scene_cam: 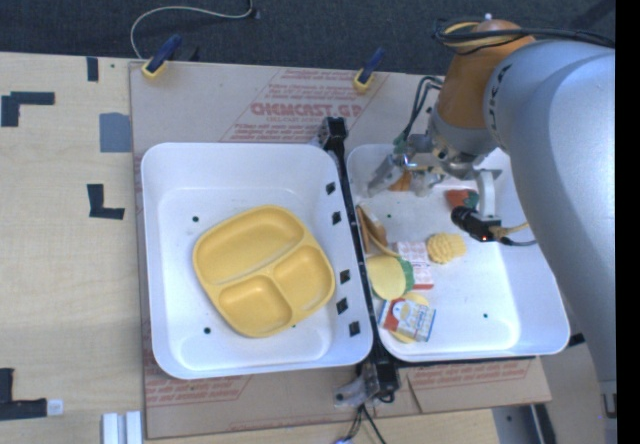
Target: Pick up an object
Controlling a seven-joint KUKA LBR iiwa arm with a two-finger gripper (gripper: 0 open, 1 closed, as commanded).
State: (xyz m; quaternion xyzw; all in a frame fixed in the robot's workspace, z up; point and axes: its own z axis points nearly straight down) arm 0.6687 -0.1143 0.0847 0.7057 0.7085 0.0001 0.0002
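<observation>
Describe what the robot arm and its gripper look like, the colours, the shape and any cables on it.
The arm is bulky, rounded and light grey, with an orange band above the wrist. Below that, the gripper is a compact assembly of silver metal and dark parts. Thin dark cables loop around the wrist, and a black cable with a small red part hangs beside it.

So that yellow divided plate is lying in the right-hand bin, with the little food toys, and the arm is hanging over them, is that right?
Not quite. The camera view shows the yellow divided plate lying in the left bin, alone. The little food toys, such as the yellow round one, lie in the right bin, and the arm's end effector does hang over that bin's far end.
</observation>
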